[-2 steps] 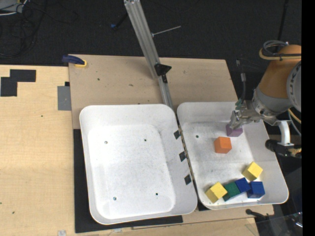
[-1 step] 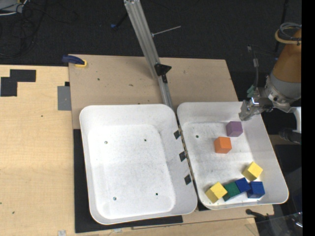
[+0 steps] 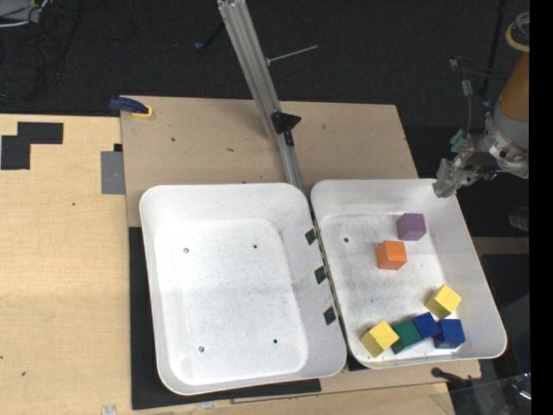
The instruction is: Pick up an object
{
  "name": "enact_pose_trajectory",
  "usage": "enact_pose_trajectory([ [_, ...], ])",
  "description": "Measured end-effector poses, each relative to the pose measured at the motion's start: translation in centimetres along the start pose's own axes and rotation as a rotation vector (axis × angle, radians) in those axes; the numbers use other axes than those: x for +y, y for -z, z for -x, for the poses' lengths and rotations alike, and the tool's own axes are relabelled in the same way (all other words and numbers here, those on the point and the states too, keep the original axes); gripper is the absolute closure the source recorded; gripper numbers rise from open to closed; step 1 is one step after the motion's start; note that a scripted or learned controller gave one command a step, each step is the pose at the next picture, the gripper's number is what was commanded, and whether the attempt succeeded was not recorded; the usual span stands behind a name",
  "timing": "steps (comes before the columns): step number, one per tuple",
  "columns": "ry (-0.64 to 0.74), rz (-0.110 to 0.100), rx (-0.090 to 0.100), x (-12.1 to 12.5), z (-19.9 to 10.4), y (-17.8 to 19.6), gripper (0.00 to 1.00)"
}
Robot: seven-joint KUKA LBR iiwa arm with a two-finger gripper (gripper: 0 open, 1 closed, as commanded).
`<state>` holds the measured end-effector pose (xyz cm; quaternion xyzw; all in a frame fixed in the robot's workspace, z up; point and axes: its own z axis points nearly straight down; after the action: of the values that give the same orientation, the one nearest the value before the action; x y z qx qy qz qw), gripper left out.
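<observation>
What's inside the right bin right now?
The right bin holds a purple cube, orange cube, two yellow cubes, a green cube and two blue cubes. The clustered ones may hide something beneath.

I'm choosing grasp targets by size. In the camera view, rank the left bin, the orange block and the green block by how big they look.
1. left bin, by far the largest.
2. orange block.
3. green block, though it is partly hidden by neighbouring blocks, so this last ranking is unsure.

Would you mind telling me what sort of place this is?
Probably a robotics lab: two white bins on a bench, small coloured blocks such as the orange block, and a robot gripper reaching in.
</observation>
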<state>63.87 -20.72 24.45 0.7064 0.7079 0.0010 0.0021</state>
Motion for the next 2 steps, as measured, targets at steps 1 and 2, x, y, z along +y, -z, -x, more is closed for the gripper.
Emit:
enact_pose_trajectory([
  [1, 0.002, -0.006, 0.004, -0.2, -4.4, 0.4, 1.00],
  [2, 0.002, -0.008, 0.004, 0.1, -9.3, 0.9, 1.00],
])
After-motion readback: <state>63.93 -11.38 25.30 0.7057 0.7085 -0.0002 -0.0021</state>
